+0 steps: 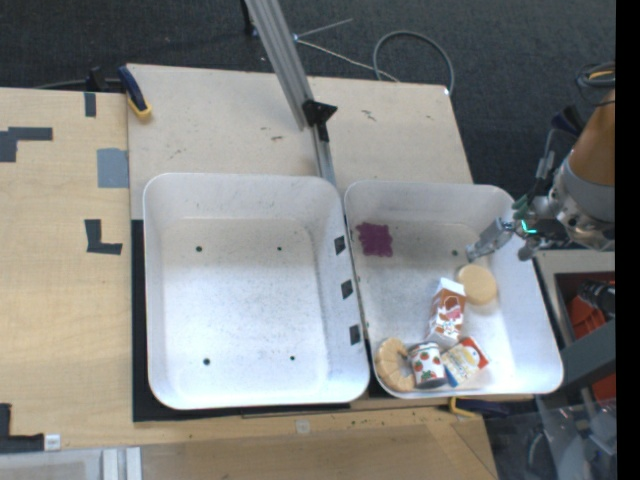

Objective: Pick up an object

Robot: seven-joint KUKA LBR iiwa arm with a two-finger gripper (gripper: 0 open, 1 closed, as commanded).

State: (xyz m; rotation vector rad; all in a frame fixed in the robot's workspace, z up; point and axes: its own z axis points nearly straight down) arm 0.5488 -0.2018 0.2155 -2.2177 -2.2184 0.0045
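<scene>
While the gripper [497, 236] hovers over the right bin's [420, 203] far right edge, whether it is open or holding anything cannot be told. Just below it lies a tan round object [480, 286], beside a red-and-white packet [448, 313]; a purple piece [374, 238] sits apart.

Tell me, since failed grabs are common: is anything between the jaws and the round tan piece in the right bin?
Nothing visible does. The gripper hangs just above the round tan piece, with bare bin floor between.
</scene>
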